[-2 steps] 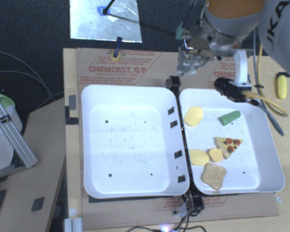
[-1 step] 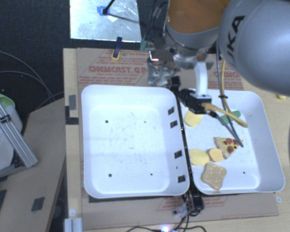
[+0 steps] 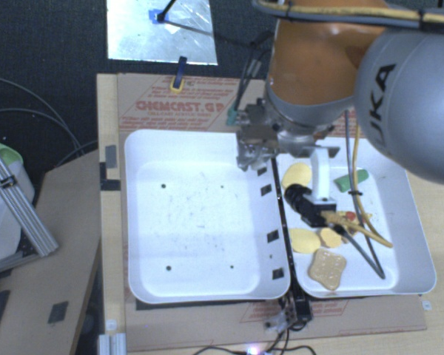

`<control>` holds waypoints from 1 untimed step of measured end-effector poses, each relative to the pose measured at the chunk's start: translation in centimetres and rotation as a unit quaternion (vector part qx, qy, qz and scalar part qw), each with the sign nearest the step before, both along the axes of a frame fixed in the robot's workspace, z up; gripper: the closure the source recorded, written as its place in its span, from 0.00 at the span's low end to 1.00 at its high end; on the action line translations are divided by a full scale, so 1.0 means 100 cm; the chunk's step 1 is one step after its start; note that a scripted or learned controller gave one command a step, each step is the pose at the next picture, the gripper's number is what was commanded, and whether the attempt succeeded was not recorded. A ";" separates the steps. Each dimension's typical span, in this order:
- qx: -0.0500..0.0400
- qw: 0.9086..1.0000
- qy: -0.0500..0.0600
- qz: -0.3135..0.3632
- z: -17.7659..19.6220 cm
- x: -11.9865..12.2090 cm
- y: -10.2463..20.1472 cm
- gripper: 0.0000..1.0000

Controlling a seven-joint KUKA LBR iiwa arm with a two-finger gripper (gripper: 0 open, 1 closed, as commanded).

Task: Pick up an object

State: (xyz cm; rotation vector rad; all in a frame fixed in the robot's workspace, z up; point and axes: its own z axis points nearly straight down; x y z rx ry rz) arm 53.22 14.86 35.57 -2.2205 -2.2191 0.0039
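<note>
Arm: the grey arm [image 3: 399, 87], with its orange band [image 3: 318, 43], reached in from the right and covered the upper part of the right bin.
Gripper: the gripper [image 3: 250, 160] hung at the upper end of the seam where the two bins met, over the right bin's top-left corner.
Grip: how far it was open could not be told from this angle, and nothing could be seen in its hold.
Right bin: the right bin [image 3: 418, 261] held all the loose things.
Round yellow piece: a round yellow piece [image 3: 297, 174] lay nearest the gripper, just to its lower right and apart from it.
Green piece: a small green piece [image 3: 353, 179] lay further right, near the bin's middle.
Yellow slices: two yellow slices [image 3: 305, 239] lay side by side lower down, well apart from the gripper.
Biscuit: a tan biscuit [image 3: 328, 268] lay just below the slices, near the bin's front edge and furthest from the gripper.
Dark rod: a thin dark rod [image 3: 368, 252] lay at a slant to the right of the slices.
Left bin: the left bin [image 3: 196, 198] sat just beside the right one, left of the gripper.
Under the bins: a cardboard sheet [image 3: 170, 103] with red print lay beneath both bins.
Behind: a shiny metal plate [image 3: 161, 21] lay beyond the cardboard.
</note>
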 end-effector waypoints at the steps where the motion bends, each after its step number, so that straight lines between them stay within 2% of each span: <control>1: 0.001 1.000 -0.002 0.002 0.014 -0.042 -0.008 1.00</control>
